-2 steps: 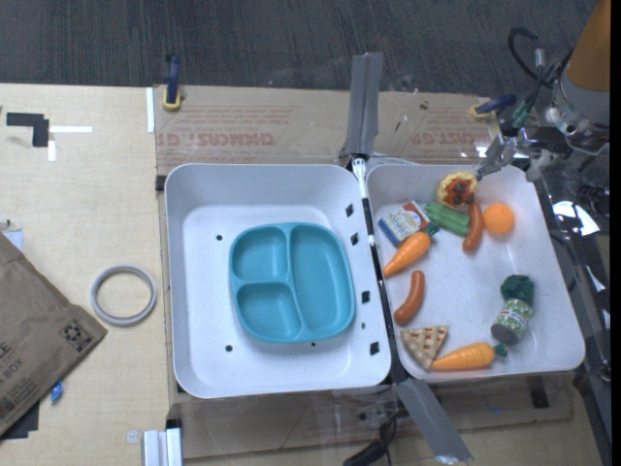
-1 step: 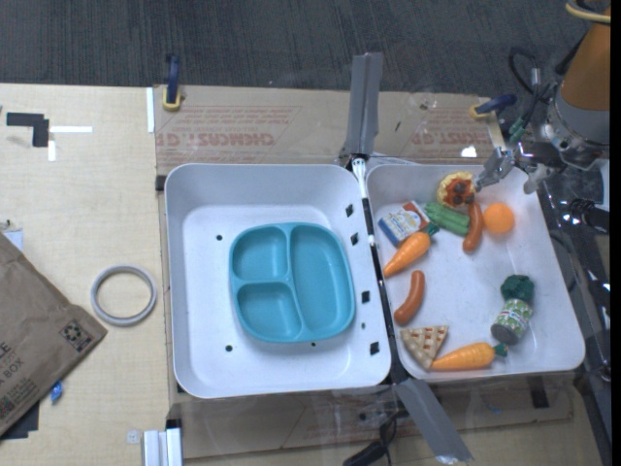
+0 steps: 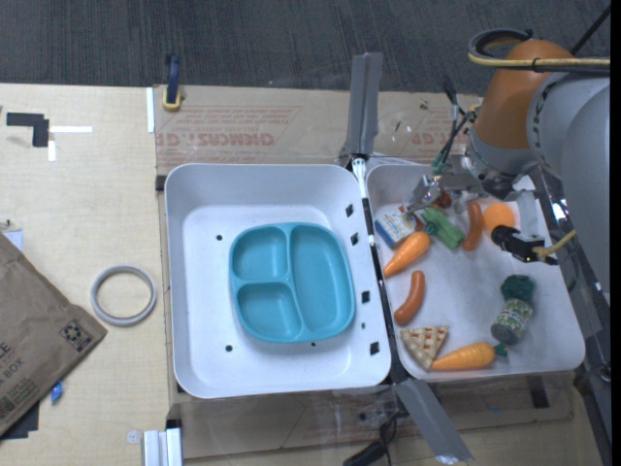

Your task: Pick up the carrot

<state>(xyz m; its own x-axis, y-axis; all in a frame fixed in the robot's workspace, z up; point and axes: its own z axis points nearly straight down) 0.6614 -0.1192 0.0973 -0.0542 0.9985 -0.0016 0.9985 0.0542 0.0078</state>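
Hand [image 3: 434, 190] at far side of right bin [image 3: 563, 352], grip state unclear; nearest carrot [image 3: 408, 252] lies just near-left of it, long axis diagonal.

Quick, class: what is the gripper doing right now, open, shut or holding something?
Gripper: low in the right bin, among the toy food; its state cannot be told.

- Floor [image 3: 243, 17]: dark grey carpet with a fine ribbed texture, along the top of the view.
- Counter [image 3: 78, 212]: pale wood surface, evenly lit, no hard shadows.
- Cardboard sheet [image 3: 252, 124] with reversed red print lies flat on the counter, held by a blue clamp [image 3: 172, 81] at its far edge.
- Grey tape roll [image 3: 123, 293] rests on the counter at left.
- Brown cardboard box [image 3: 34, 333] sits at the lower left, tilted.
- Black L-shaped marker [image 3: 29, 124] at upper left.
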